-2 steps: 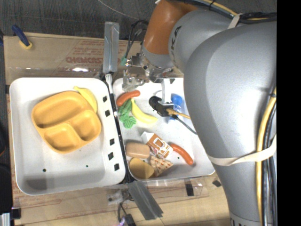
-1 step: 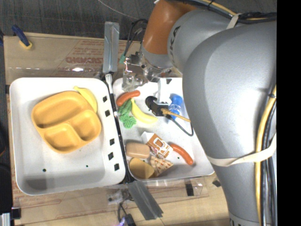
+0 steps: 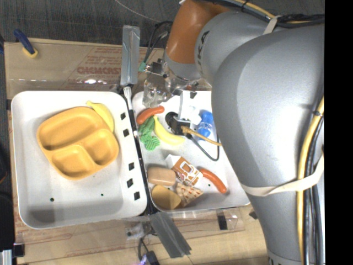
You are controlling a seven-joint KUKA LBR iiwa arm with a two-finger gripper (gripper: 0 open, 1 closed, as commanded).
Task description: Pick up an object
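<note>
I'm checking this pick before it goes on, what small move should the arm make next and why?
Probably lower a little: the hand sits at the right white bin's far left corner, just above the orange-red toy sausage beside the yellow toy banana, with nothing seen between its fingers.

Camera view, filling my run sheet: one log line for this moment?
arm: over right white bin | gripper: near orange toy sausage | yellow divided plastic tray: left bin

You see cardboard sheet (image 3: 83,59) flat under bins, red print facing up. Blue-and-yellow clip (image 3: 25,43) sits at its far left corner. Thin cable (image 3: 118,4) crosses dark floor.
</note>
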